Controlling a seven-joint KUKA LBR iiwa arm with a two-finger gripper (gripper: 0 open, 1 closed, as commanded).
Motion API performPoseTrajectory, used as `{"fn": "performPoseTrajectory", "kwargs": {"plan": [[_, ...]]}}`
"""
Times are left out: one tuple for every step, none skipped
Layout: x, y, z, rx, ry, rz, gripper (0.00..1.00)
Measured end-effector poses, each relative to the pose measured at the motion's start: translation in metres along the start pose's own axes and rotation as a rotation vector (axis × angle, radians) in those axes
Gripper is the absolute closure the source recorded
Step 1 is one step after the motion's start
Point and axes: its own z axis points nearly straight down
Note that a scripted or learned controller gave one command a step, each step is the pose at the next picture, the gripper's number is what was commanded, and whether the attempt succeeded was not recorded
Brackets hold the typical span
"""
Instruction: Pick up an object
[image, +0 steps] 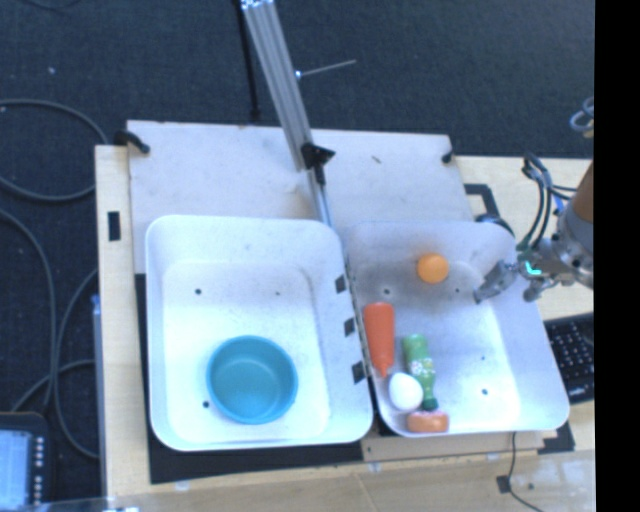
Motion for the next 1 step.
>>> {"fn": "performPoseTrajectory", "kwargs": {"plan": [[-0.0002, 0.001, -0.0022, -0.004, -0.001, 0.0, 0.0]]}}
